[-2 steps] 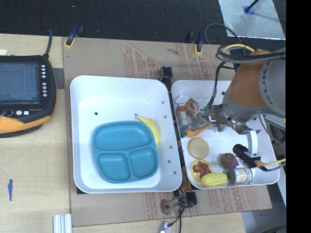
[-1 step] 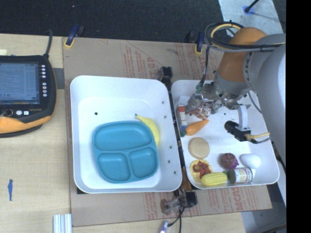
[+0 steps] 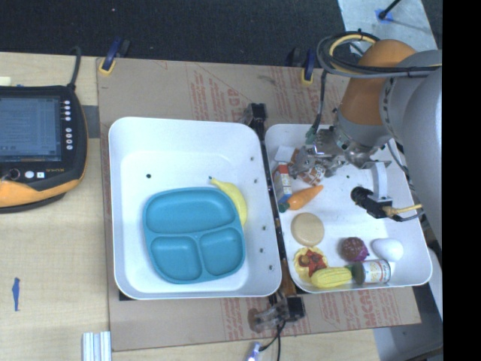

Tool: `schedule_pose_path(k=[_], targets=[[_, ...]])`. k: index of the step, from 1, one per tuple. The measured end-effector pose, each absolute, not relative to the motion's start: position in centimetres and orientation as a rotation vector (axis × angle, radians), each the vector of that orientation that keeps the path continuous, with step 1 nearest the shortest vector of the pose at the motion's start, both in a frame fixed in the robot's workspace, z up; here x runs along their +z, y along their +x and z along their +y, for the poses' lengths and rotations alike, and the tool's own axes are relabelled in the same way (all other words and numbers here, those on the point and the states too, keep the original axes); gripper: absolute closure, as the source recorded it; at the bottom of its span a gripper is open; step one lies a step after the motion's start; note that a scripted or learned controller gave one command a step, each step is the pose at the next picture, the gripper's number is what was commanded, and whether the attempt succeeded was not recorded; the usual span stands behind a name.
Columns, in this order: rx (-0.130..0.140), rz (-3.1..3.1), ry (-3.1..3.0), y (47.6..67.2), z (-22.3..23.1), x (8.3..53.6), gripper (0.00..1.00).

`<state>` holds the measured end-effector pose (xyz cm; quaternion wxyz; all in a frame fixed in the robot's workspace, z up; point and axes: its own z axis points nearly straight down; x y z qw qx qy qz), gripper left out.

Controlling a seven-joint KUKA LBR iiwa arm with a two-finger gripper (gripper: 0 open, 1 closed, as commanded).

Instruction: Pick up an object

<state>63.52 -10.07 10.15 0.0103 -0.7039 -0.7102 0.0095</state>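
I see the hand (image 3: 314, 164) low over the right bin's (image 3: 409, 265) far-left corner, just above the carrot (image 3: 305, 197); I cannot tell its grip.

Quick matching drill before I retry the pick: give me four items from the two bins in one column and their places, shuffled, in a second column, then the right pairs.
Items:
1. blue divided tray
2. banana
3. carrot
4. white egg

Places:
A. right bin, near its right wall
B. left bin, at the tray's upper right corner
C. left bin, lying flat on the floor
D. right bin, just below the pincer

Pairs: 1-C, 2-B, 3-D, 4-A
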Motion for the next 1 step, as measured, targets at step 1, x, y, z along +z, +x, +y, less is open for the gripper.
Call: schedule_pose_path(k=[1], targets=[[0.001, -2.225, -2.215, 59.03, -7.32, 19.83, 1.0]])
